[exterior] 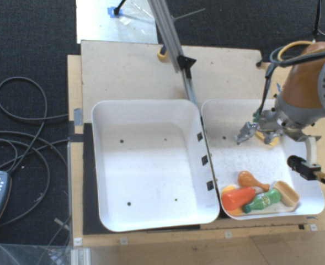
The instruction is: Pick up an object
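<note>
We hover the gripper (245, 132) in the right bin (228, 117), finger state unclear, and should drop squarely over the green bottle (263, 200) lying at that bin's near edge.

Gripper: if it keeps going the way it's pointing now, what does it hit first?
Probably the bare floor of the right bin; the gripper points left and down, away from the toys in the near corner. Depth is uncertain.
</note>
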